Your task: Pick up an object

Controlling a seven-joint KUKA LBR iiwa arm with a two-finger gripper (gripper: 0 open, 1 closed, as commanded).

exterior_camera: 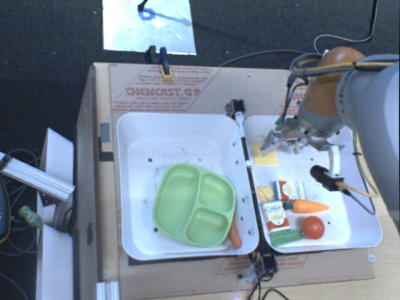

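Near the far edge of the right bin (369, 230), the end effector (284, 139) is hanging low over a yellow cheese slice (265, 155); whether it is released or clenched I cannot tell. Probably it is lining up on that slice, the nearest candidate. Toward the bin's near edge, a carrot (309, 206), a tomato (313, 227), a green vegetable (286, 236) and two small cartons (275, 215) are lying crowded together, harder to single out. In the left bin (134, 167), a green divided plate (195, 204) is sitting beside a sausage (234, 235).
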